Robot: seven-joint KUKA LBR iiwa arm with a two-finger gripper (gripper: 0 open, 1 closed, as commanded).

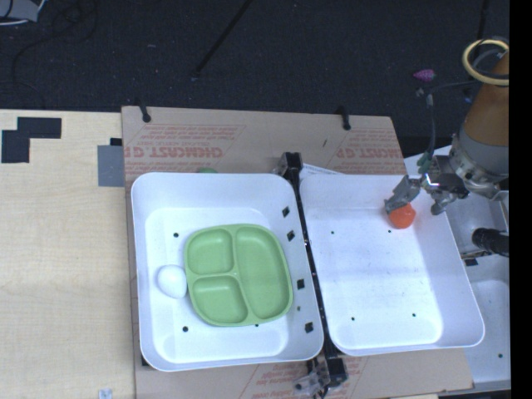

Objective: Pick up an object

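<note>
A small orange ball (402,216) lies in the right bin (391,306) near its far right corner. My gripper (420,200) hangs over that corner, at the end of the grey arm with the orange band (490,110). It is open, its two fingers spread apart. The left finger (401,194) stands just above the orange ball and seems to touch it. Nothing sits between the fingers.
The left bin (158,214) holds a green divided plate (238,273) and a white egg-shaped object (172,281) against the plate's left side. A black divider (301,256) runs between the bins. Cardboard lies under both bins, and a wooden bench top extends left.
</note>
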